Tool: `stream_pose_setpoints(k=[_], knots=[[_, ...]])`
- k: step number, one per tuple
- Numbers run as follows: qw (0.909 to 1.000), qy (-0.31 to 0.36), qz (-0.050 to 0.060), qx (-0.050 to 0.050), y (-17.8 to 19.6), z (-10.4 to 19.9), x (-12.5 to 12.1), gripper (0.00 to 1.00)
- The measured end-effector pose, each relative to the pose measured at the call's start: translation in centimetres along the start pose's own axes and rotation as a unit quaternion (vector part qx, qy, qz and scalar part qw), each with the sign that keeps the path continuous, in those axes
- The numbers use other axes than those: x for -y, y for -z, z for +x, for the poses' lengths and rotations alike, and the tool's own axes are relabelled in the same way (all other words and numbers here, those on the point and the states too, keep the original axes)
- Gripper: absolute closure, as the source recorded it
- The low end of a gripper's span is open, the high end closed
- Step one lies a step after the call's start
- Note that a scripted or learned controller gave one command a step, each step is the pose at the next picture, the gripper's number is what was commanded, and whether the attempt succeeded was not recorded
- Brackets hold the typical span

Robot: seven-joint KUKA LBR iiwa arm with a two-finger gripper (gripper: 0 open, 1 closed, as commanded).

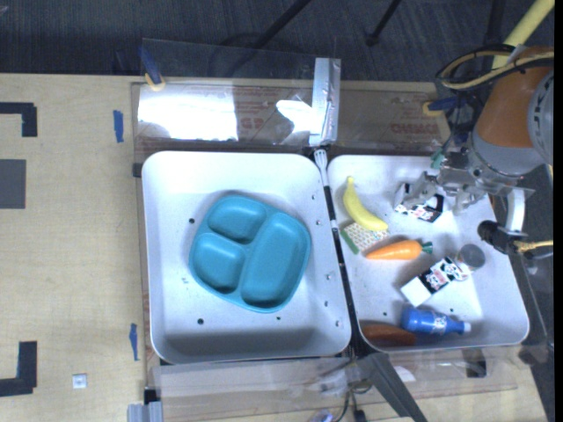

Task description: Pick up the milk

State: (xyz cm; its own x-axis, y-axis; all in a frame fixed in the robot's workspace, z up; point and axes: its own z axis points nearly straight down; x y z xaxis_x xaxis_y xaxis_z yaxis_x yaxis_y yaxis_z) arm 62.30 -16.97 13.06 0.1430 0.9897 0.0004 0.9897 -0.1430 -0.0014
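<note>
The milk carton (pixel 435 280), white with black cow patches, was seen lying on its side in the right bin (pixel 506 323), towards the bin's near half. Its long axis ran at a slant, from the lower left up to the upper right. It lay just below the carrot (pixel 396 250) and just above the blue bottle (pixel 435 323), apart from both.

The gripper (pixel 440 187) was found at the far side of the same bin, beneath the orange-banded wrist. A second small carton with black and white markings (pixel 420 207) was seen directly under it, touching or very near it; whether that item was gripped could not be told. Whether the gripper was released or clenched could not be told either, its tip being lost against the clutter.

The milk carton was judged to lie towards the near side of the bin from the gripper, with the carrot between them. The approach would probably need to be made across the carton's short width.
</note>
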Motion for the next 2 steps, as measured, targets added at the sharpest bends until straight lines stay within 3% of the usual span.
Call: stream_pose_setpoints(k=[1,2], knots=[[0.9833,-0.182,-0.014,-0.001,-1.8,0.5,-1.9,0.0],[0.9883,-0.153,-0.002,0.0,-4.5,0.9,4.2,0.0]])
